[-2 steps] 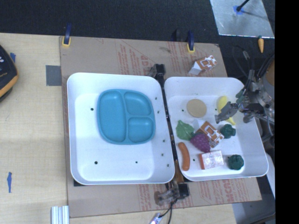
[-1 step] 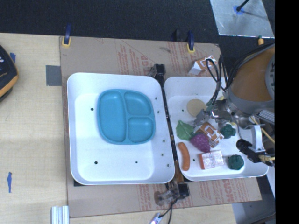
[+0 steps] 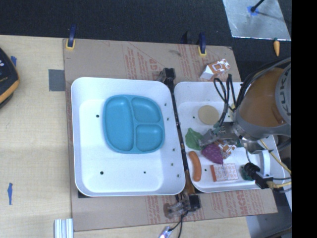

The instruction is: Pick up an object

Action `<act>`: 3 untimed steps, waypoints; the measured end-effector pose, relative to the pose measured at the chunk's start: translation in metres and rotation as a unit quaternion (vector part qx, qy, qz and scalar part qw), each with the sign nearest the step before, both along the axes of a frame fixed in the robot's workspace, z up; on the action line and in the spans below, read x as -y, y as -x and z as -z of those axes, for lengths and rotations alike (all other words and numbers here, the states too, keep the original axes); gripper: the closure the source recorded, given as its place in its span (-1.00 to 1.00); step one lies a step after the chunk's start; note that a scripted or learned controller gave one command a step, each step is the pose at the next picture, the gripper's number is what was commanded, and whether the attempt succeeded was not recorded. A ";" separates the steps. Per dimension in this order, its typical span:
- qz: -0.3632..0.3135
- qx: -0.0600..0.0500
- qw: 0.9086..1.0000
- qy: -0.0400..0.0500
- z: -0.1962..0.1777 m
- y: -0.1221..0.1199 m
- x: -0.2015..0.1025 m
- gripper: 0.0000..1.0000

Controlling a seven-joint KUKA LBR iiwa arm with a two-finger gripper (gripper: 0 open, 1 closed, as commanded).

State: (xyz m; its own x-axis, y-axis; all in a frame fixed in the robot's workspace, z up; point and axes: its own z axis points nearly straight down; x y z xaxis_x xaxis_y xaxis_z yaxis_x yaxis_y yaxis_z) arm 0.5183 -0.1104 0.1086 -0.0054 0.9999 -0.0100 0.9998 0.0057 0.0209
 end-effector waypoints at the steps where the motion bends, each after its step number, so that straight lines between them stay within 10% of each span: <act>1: 0.000 -0.011 1.000 -0.004 0.016 -0.065 -0.016 -1.00; 2: 0.001 -0.011 1.000 -0.005 0.016 -0.128 0.021 -1.00; 3: 0.001 -0.011 1.000 -0.005 0.016 -0.138 0.039 -1.00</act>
